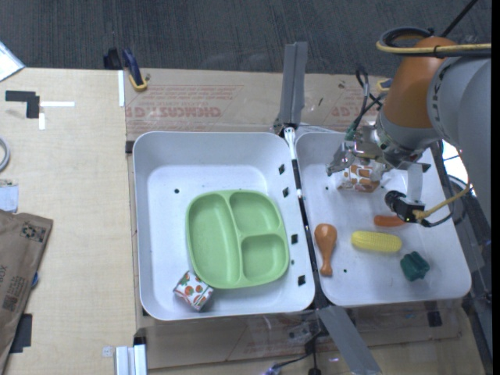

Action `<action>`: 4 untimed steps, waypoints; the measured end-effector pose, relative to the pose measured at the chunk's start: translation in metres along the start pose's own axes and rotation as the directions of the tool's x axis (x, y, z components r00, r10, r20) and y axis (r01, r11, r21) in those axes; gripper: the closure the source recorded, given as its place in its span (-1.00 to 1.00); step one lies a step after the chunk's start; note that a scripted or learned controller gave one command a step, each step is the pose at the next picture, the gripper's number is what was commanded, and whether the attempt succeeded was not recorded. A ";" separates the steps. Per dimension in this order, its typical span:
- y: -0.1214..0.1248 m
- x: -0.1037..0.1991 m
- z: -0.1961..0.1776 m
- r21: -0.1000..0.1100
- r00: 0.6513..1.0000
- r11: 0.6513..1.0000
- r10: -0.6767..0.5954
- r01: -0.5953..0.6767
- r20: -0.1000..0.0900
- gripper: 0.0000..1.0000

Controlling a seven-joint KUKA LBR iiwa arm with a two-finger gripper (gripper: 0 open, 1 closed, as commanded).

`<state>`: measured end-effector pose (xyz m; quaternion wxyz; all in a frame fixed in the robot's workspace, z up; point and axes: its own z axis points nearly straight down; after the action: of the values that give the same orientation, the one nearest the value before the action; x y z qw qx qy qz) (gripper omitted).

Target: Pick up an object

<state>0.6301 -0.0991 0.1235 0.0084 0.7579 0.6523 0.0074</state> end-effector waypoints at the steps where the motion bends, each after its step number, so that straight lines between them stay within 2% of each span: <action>1: 0.021 -0.030 0.013 -0.008 0.979 0.979 -0.206 0.206 0.002 -1.00; 2: 0.044 -0.034 0.013 -0.009 0.954 0.954 -0.301 0.301 0.006 -1.00; 3: 0.043 -0.029 0.013 -0.012 0.972 0.972 -0.234 0.234 0.009 -1.00; 4: 0.043 -0.028 0.012 -0.013 0.976 0.976 -0.217 0.217 0.010 -1.00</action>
<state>0.6685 -0.1331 0.1120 0.0173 0.6822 0.7309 0.0078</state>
